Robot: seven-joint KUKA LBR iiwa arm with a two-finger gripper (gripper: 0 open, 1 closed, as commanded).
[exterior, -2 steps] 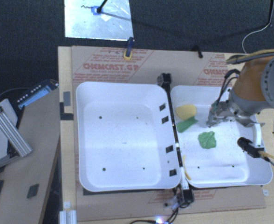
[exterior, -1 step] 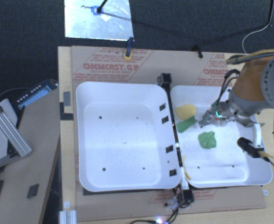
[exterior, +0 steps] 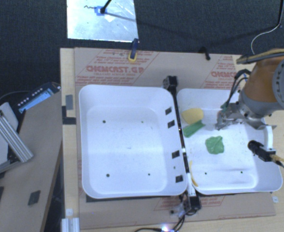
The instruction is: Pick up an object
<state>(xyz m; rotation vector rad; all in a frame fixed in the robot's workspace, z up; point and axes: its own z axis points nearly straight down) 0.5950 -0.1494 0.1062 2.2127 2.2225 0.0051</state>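
While its finger state cannot be told, the gripper (exterior: pixel 221 122) hangs low in the right bin (exterior: pixel 238 180) — near a yellow piece (exterior: pixel 192 114).

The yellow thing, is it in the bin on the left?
No, the yellow thing lies in the right bin, near its upper left corner, touching the long green piece.

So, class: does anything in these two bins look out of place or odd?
Nothing stands out. The yellow object, green stick and green leaf-shaped piece lie in the right bin, near the gripper.
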